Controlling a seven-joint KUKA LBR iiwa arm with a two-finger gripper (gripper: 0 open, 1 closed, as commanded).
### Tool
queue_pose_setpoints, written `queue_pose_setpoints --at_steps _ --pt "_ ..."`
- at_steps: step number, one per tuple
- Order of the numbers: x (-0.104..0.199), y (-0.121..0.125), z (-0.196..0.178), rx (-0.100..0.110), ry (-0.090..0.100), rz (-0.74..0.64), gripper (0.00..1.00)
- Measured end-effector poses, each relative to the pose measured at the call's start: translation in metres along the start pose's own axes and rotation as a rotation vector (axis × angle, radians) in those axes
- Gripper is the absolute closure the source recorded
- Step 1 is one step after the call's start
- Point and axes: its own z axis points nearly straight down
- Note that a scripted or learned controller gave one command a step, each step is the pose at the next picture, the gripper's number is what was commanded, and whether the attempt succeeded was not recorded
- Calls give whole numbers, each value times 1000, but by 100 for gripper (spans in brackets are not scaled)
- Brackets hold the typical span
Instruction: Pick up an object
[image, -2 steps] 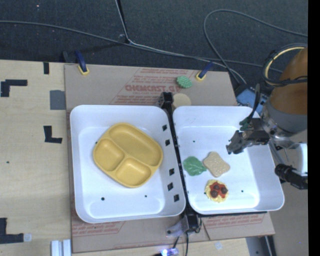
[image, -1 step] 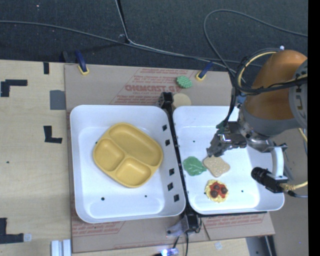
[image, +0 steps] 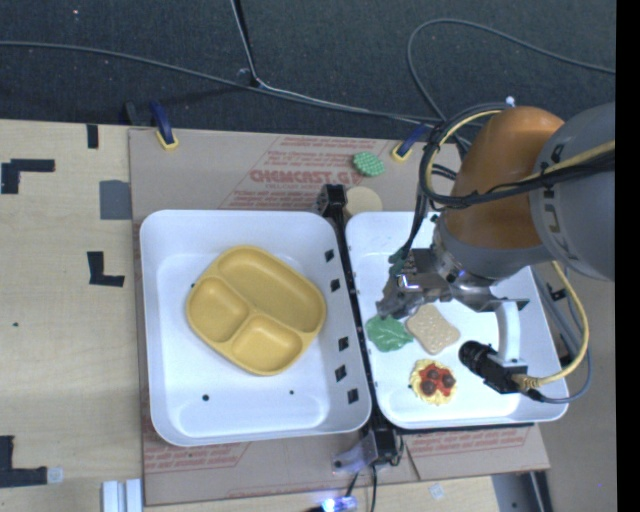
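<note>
In the right bin lie a green leafy piece, a tan cracker-like square and a small yellow pizza slice with red topping. My gripper hangs low over the bin's left middle, just above the green piece and beside the cracker's upper left corner. Nothing shows between its fingers. The grey arm with its orange band covers the bin's upper right part.
A yellow divided plate lies in the left bin. On the cardboard behind the bins sit a small green dotted piece and a pale disc. A black divider runs between the bins.
</note>
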Motion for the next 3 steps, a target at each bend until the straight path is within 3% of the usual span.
queue_pose_setpoints --at_steps 2,3 --pt "101 29 1 -1 0 -2 100" --pt "98 29 1 0 -1 3 0"
